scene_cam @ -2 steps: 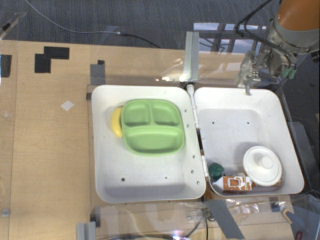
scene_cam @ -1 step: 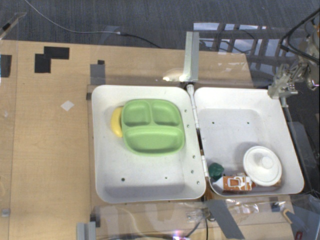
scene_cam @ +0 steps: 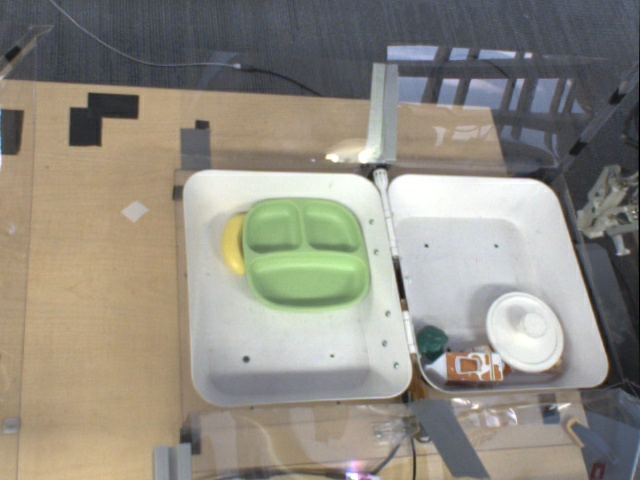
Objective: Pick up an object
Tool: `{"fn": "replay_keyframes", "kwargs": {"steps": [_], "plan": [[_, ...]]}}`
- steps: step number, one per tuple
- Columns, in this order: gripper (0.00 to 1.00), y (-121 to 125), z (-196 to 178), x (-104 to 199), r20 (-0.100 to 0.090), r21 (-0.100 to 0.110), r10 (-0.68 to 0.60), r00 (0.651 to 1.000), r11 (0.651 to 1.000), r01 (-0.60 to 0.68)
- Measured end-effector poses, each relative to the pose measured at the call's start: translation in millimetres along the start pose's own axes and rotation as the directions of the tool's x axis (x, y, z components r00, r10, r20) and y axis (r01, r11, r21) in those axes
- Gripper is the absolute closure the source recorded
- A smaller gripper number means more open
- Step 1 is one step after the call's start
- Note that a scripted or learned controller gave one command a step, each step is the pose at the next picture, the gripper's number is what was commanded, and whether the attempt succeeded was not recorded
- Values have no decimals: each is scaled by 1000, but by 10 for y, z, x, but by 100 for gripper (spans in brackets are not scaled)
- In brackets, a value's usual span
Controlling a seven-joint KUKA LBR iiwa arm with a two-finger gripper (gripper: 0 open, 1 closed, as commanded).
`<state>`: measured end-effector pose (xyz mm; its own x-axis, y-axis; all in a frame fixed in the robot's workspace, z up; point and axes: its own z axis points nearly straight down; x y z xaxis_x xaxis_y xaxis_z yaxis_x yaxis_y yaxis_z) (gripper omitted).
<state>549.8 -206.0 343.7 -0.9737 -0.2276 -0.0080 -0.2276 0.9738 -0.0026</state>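
- I am looking down on the desk (scene_cam: 90, 268), a pale wooden surface that is carrying two shallow white bins side by side.
- The left bin (scene_cam: 290, 368) is sitting at the centre of my view, and the right bin (scene_cam: 480, 218) is lying at three o'clock from it, the two rims touching along a shared middle edge.
- In the left bin, a green divided plate (scene_cam: 303, 253) with three compartments is resting toward the twelve o'clock half of the floor.
- A yellow object (scene_cam: 232, 245), partly hidden under the plate, is poking out at the plate's nine o'clock edge; I am reading it as a banana but cannot be sure.
- In the right bin, a round white lidded bowl (scene_cam: 525, 331) is sitting toward the five o'clock corner.
- An orange and white carton (scene_cam: 477, 367) is lying flat at the bowl's seven o'clock side, just beside it and against the bin's near wall.
- A small dark green object (scene_cam: 432, 343) is sitting at nine o'clock from the carton, close to the shared bin edge.
- The gripper (scene_cam: 608, 206) is hanging at the far three o'clock edge of my view, outside the right bin's rim and well apart from every object; I cannot tell how its fingers are standing, and I am seeing nothing held there.
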Motion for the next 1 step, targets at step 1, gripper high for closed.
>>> {"fn": "replay_keyframes", "kwargs": {"steps": [1], "plan": [[100, 762, 23, -896, 0, -3, -96, 995, 995, 96]]}}
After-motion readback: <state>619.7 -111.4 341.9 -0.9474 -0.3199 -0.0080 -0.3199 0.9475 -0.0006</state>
